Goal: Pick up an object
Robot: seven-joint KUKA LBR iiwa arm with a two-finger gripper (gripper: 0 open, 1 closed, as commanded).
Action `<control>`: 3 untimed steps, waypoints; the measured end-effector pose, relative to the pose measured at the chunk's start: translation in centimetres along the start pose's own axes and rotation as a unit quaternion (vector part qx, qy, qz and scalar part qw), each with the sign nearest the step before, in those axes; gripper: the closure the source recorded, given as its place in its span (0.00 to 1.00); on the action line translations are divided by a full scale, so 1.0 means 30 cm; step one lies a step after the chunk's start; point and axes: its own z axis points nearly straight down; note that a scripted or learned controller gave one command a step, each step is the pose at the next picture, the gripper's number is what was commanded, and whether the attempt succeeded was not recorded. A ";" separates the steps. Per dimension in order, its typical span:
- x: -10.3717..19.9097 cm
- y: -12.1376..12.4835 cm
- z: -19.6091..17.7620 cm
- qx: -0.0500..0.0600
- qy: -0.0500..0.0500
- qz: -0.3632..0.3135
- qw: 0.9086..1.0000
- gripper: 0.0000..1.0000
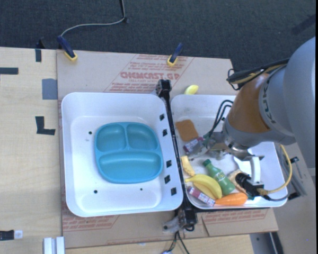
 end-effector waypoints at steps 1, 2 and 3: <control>0.003 0.217 -0.002 0.003 0.001 -0.001 1.000 0.00; 0.009 -0.063 0.000 0.002 0.001 0.000 1.000 0.00; 0.007 -0.061 -0.032 0.001 0.000 0.000 1.000 1.00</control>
